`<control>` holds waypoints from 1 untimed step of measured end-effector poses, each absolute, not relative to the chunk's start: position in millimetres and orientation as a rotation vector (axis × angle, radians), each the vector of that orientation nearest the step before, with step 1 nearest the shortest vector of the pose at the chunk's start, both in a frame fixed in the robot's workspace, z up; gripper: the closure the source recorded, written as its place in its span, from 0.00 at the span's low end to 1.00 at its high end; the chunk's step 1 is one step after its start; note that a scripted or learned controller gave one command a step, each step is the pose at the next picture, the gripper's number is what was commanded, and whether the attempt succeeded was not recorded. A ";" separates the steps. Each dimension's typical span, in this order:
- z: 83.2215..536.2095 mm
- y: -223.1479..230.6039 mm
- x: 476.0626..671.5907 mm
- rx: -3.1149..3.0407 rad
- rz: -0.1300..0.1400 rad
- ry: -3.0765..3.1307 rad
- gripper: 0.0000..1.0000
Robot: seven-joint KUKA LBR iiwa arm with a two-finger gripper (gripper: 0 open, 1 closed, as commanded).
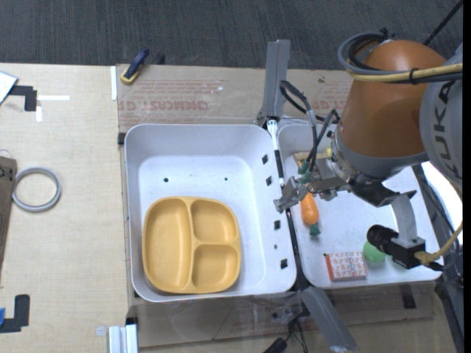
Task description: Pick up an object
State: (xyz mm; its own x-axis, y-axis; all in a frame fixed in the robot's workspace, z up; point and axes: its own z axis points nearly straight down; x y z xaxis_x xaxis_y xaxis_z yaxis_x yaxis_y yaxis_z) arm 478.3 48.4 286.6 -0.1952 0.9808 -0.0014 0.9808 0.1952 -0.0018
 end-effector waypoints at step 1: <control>279.6 -3.4 539.8 -2.015 0.006 -2.410 0.00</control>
